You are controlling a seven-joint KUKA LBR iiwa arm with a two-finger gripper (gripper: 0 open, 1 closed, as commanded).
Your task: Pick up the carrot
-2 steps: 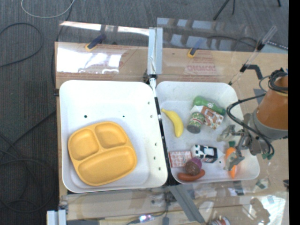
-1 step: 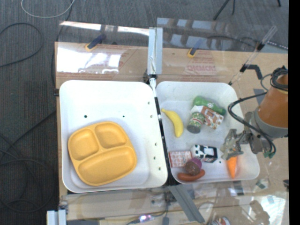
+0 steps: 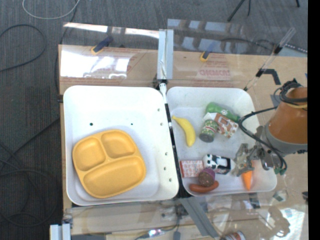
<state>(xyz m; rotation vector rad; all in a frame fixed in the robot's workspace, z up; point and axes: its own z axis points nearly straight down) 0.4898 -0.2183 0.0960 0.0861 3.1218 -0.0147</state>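
fingers on the gripper hang just above the carrot's upper end, but they blur into a grey tangle of metal and cable, so i cannot tell whether they are spread or closed, and nothing shows the carrot clamped between them. the carrot lies in the right bin, in its near right corner, pointing roughly toward the bin's near wall, with its thick end under the gripper. the likeliest trouble, as i judge it, is that corner: a finger could strike the bin wall or ride up on its rim, or the tapered carrot could squirt out when squeezed. neighbours crowd in too, with the black-and-white toy cow near on one side, and the sausage and dark red ball just beyond, so a sideways nudge could push things together. further off sit the banana, a small can and a red-printed carton; their labels are too small to read, as is the red card. the yellow divided plate rests in the left bin, well apart.
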